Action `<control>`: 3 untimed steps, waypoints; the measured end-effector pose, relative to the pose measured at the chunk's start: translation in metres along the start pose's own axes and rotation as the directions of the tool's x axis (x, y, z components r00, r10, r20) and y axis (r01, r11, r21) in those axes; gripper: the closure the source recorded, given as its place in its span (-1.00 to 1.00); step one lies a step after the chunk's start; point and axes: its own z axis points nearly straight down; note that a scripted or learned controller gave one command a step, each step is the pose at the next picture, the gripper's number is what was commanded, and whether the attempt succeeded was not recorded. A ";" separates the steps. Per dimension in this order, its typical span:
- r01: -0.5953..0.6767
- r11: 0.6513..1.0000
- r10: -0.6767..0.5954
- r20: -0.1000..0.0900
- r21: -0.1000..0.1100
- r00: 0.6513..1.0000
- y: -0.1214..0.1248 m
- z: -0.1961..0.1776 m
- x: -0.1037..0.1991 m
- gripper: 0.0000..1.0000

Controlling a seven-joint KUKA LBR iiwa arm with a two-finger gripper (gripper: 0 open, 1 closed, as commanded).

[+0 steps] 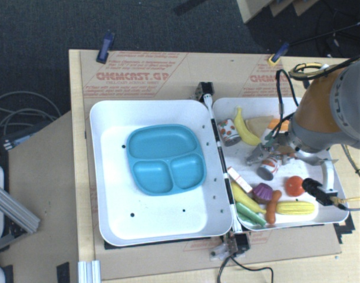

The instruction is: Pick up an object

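The right bin [333,158] holds several toy foods: a yellow banana [247,128], a small red-and-white can [228,131], a red tomato [294,185], a corn cob [295,207], a purple eggplant [262,191] and a brown sausage [272,206]. My gripper [263,154] is low in the middle of this bin, just right of the banana's lower end. A small grey-and-red cylinder [267,168] lies directly below it, touching or nearly so. The view does not show anything held.
The left bin [109,217] holds a blue divided plate [165,158]. A yellow-green item [244,198] and a green pod [250,217] lie by the right bin's left wall. The grey arm [327,114] and its black cables [286,99] cover that bin's right side.
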 end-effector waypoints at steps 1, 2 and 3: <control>0.001 1.000 -0.001 -0.002 0.000 1.000 -0.018 0.000 0.030 -1.00; -0.003 1.000 0.003 0.006 -0.008 1.000 -0.038 -0.002 0.041 -1.00; -0.002 1.000 0.002 0.005 -0.011 1.000 -0.037 -0.013 0.042 1.00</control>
